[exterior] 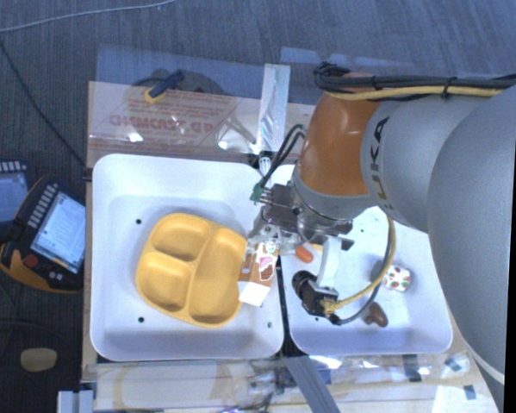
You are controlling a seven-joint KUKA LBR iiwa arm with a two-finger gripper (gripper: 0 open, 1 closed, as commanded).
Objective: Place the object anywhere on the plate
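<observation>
My pincer (pixel 262 260) hangs over the seam where the two white bins meet, right at the near-right rim of the yellow plate (pixel 190 267). Between my fingers I have a small flat packet (pixel 258 277), brown and orange with a white lower end; it hangs down from my grip, and its bottom edge overlaps the plate's right edge. My fingers are closed narrowly on its upper part, though the exact gap is hard to read under the wrist hardware.

The plate lies to the left of my pincer, in the left bin (pixel 105 323). It is a moulded yellow dish with three hollows, one broad and two smaller, and it sits slightly askew on the bin floor.

To the right of my pincer, in the right bin (pixel 424 335), I see a small orange piece (pixel 304 255) just beside my wrist, a pale speckled ball-like thing (pixel 396 278) farther off, and a brown lump (pixel 376 315) near it. A yellow cable (pixel 361 295) loops from my wrist down over that bin.

Well to the left of my pincer, off the bench, a teach pendant (pixel 48 233) rests on the grey carpet.
</observation>
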